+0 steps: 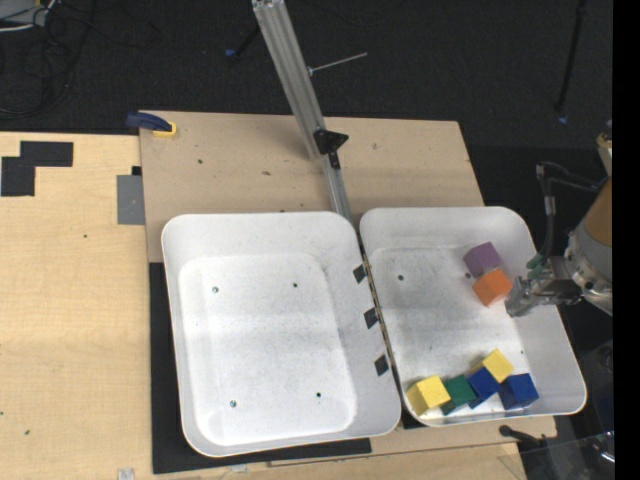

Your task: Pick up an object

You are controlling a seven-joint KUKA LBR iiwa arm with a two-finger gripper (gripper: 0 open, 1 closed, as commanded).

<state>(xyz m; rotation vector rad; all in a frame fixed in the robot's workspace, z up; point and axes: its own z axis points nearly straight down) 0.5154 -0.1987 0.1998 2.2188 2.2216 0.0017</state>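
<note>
Objects for picking lie in the right bin (440, 233), six small blocks in all, listed after the larger items.

Bench (240, 168): pale wood, carrying both bins.
Left bin (190, 243): shallow, white, beside the right bin.
Metal rail (292, 73): slanted, running from the bench's far edge down to the gap between the bins.
Arm (600, 243): at the right bin's right edge.
Gripper (522, 296): low over the bin, just beside the orange block; cannot tell how far its fingers are parted, nothing seen held.
Purple block (483, 259): near the right edge, touching the orange block (491, 287).
Near-right corner cluster: yellow block (432, 393), green block (460, 391), blue block (482, 384), second yellow block (497, 364), second blue block (518, 390)
</note>
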